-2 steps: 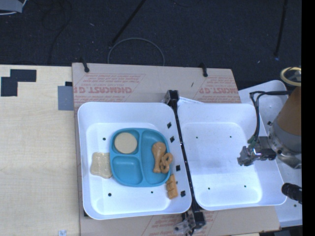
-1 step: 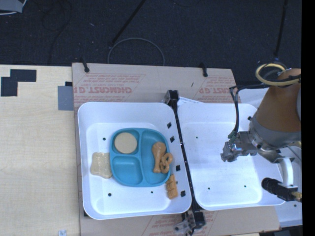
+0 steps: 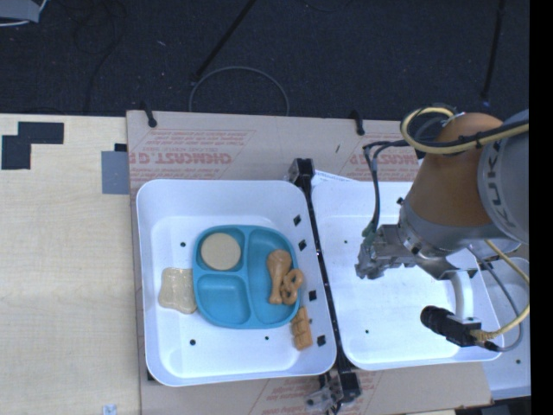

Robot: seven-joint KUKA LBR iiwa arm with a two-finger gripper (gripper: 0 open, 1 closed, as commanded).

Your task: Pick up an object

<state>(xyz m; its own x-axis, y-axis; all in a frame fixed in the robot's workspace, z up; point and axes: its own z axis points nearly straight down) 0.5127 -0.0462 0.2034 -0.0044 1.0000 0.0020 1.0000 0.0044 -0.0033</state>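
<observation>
My gripper (image 3: 370,264) hangs low over the right bin (image 3: 380,335), near its left-centre, under the grey arm with the orange band. Its fingers are small and dark against the white floor. No object shows between them. In the left bin (image 3: 164,206) lies a blue divided tray (image 3: 232,305). A round tan disc (image 3: 219,251) sits in the tray's upper-left section. A tan pretzel-like piece (image 3: 284,277) lies in its right section. A pale bread-shaped piece (image 3: 177,290) rests left of the tray. A small brown piece (image 3: 301,328) lies at the tray's lower right corner.
A black divider (image 3: 316,266) runs between the two bins. A black cylindrical part with cables (image 3: 449,325) hangs from the arm over the right bin's lower right. Cardboard (image 3: 216,150) lies beneath the bins, and a wooden bench top (image 3: 60,266) extends left.
</observation>
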